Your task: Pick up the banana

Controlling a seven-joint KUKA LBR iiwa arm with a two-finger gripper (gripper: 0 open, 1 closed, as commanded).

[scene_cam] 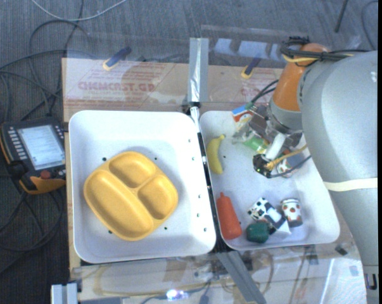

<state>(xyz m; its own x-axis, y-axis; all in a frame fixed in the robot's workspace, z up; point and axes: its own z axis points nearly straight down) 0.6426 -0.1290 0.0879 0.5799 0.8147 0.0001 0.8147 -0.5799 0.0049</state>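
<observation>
Table bench, two bins: banana not yet lifted, reach and grasp still to come.
Small plastic toys point(267, 217) sit nearer than the pincer point(254, 130). The short yellow banana point(215, 155) lies free on the shallow white bin point(241, 182) floor just beside the pincer, on its divider side. Its long axis runs near-to-far, with the stem seemingly at the far end. Pincer open or closed: cannot tell.

Tally by kind
Two white bins point(95, 132), one yellow tray point(130, 194), one banana point(215, 154), one orange bottle point(228, 215) (small bits too jumbled to count).
</observation>
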